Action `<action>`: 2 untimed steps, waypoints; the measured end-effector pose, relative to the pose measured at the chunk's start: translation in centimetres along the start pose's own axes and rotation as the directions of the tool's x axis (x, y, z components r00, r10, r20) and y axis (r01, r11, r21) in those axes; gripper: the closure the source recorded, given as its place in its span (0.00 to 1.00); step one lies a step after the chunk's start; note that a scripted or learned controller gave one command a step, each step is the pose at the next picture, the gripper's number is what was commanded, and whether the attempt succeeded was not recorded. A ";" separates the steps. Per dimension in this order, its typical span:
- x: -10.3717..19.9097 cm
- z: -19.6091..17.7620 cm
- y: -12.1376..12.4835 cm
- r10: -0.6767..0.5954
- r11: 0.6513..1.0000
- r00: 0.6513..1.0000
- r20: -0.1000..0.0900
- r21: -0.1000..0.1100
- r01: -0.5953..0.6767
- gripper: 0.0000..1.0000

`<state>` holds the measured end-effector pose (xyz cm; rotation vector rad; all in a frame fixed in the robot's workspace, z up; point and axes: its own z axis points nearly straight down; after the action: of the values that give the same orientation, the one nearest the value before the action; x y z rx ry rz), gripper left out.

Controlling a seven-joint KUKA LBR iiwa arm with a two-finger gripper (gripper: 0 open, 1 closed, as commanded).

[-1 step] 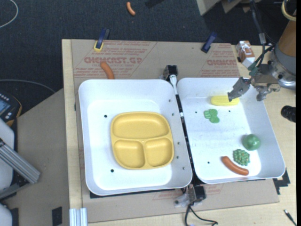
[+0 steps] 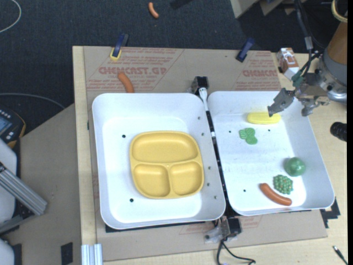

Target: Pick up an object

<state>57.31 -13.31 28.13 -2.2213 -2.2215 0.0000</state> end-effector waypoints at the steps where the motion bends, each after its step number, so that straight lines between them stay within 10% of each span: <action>1: 0.6 4.4 0.1 0.000 1.000 1.000 -0.002 0.006 0.000 0.00; 2: 0.4 10.6 -0.5 0.001 1.000 1.000 -0.002 0.007 -0.001 0.00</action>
<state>56.82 -12.87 17.49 -2.2180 -2.2155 0.0058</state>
